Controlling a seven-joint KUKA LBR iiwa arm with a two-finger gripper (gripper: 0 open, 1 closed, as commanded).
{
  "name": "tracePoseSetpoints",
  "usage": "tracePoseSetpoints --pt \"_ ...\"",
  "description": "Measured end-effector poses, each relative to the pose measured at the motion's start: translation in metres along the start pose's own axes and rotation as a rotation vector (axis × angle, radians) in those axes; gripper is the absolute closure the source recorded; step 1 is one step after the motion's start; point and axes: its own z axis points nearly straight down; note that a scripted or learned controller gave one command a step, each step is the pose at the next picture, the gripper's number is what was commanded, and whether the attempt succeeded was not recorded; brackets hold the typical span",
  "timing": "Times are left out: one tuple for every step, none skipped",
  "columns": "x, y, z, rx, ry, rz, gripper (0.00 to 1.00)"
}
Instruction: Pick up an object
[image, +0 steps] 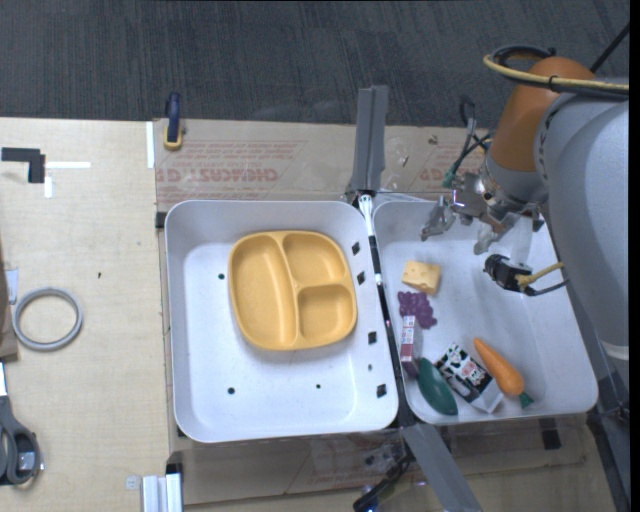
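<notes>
My gripper (460, 231) hangs over the far edge of the right bin (545, 330), its two fingers spread apart with nothing between them. Below it in that bin lie a yellow cheese wedge (421, 276), a bunch of purple grapes (418, 307), and a thin red-and-white tube (407, 338). Towards the bin's near side sit a dark green vegetable (436, 387), a black-and-white carton (465, 372) and an orange carrot (498, 367). The cheese is the object closest to the gripper, slightly left of and nearer than it.
The left bin (195, 350) holds a yellow divided plate (293, 289). A grey divider post (371, 140) rises between the bins at the back. A black connector on a yellow cable (507, 272) hangs under the wrist. A grey tape ring (45, 318) and scissors (15, 455) lie on the bench at left.
</notes>
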Motion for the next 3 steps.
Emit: tracePoseSetpoints --pt "-0.0084 -0.0614 0.0333 -0.003 0.003 -0.033 0.0" --pt "-0.0005 -0.0669 0.0347 -0.001 0.002 0.039 0.0" --pt "0.0007 -0.0708 0.0346 0.0 0.002 0.228 0.0"
